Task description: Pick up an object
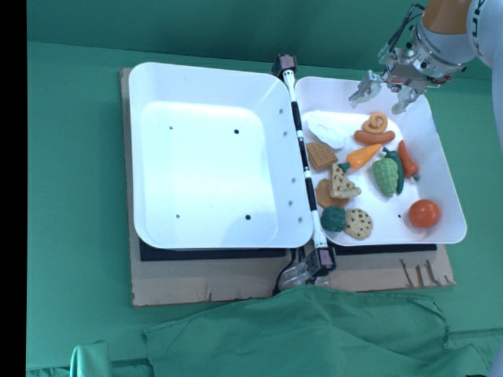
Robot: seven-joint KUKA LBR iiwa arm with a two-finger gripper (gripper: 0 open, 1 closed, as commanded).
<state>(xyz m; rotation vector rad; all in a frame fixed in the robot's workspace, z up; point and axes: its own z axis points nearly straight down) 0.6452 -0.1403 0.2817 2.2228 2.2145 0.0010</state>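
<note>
Our gripper (387,91) hangs with fingers spread and nothing between them, and just below them in the right bin (449,210) lies the pretzel (376,122), likely light, stiff toy plastic, which we would pinch across its outer rim.

Two white bins: the left bin (157,85) and the right bin (440,187). In the right bin lie eleven toy foods, one of each: white piece (326,128), pretzel (377,121), sausage (373,137), carrot (363,157), chili pepper (407,160), green vegetable (385,176), waffle (321,155), sandwich wedge (342,182), broccoli (333,218), cookie (358,223), tomato (424,213).
</note>
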